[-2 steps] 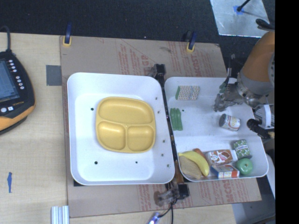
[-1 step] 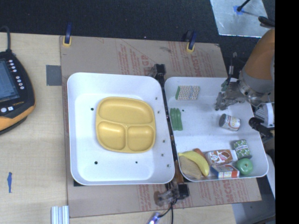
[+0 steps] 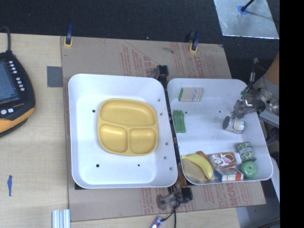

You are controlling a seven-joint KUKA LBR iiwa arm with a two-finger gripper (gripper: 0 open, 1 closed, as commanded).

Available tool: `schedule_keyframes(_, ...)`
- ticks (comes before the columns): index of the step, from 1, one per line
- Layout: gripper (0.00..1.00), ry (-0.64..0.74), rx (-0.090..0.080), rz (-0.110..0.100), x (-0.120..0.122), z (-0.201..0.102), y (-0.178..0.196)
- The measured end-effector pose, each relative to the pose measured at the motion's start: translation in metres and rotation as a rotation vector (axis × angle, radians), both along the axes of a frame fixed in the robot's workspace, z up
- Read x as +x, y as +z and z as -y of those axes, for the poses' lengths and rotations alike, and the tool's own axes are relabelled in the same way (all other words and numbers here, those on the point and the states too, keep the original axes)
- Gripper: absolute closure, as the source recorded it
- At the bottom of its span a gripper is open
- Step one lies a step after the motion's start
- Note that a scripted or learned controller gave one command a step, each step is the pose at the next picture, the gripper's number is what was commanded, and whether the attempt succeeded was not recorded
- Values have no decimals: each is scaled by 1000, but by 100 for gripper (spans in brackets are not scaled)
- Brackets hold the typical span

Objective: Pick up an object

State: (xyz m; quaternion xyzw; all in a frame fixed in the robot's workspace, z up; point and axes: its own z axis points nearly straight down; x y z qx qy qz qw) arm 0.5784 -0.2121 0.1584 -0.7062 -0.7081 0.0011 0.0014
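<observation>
Jaws [image 3: 239, 109] hover just above small can [image 3: 234, 124] (right bin [image 3: 213, 94]).

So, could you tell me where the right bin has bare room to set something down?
The right bin is bare mid-floor, between the green strip and the small can. Its near edge is crowded: banana, cartons, green apple.

Divided plate [image 3: 128, 126] in left bin [image 3: 80, 127] — banana [image 3: 200, 165] in right bin's [image 3: 209, 87] near corner
</observation>
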Motion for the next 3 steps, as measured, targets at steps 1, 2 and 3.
schedule_keyframes(1,100,1,0,-2,0,1,10)
schedule_keyframes(2,100,2,0,-3,0,1,21)
schedule_keyframes(3,100,2,0,-3,0,2,31)
